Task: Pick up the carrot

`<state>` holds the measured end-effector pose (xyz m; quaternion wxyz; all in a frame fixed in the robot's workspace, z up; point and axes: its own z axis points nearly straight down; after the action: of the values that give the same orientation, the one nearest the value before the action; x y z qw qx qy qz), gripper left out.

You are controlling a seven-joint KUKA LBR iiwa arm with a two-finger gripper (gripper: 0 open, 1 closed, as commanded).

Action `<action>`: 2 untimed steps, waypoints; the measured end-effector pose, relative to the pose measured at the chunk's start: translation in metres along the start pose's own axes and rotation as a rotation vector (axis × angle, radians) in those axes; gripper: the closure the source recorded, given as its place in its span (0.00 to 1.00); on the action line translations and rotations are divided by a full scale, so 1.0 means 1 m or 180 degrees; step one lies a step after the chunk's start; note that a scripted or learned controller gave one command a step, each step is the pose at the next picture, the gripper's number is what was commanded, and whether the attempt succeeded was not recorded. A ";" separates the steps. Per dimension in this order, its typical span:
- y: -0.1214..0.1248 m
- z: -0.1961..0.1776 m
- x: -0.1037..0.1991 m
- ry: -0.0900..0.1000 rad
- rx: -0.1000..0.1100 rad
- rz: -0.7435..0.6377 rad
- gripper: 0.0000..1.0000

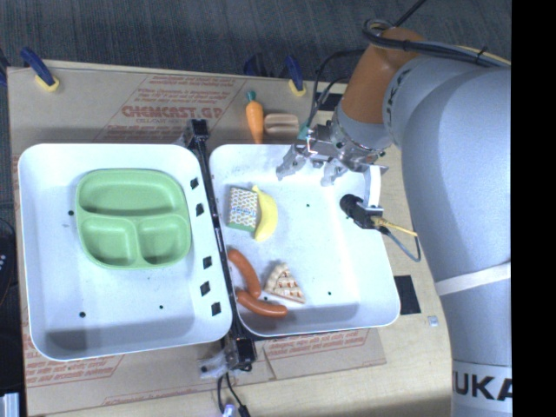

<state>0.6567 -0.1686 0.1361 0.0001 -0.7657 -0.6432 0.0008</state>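
The carrot (254,119), orange with a green top, lies on the cardboard just behind the right bin's back rim, outside both bins. My gripper (307,171) hovers over the back of the right bin (365,268), to the right of the carrot and a little in front of it. Its two fingers (285,168) stand apart, open, with nothing between them. The carrot is untouched.
A tan bun-like piece (281,125) lies next to the carrot. The right bin holds a banana (268,219), a checkered square (242,206), two sausages (244,268) and a wedge of food (285,283). A green divided plate (133,215) sits in the left bin (39,259).
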 end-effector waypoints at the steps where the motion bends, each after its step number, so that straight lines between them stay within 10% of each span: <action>1: 0.004 0.045 -0.026 0.0004 0.0014 0.1185 0.00; 2: 0.003 0.007 -0.018 0.0002 0.0002 0.0551 0.00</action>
<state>0.6567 -0.1866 0.1295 0.0004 -0.8184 -0.5746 0.0007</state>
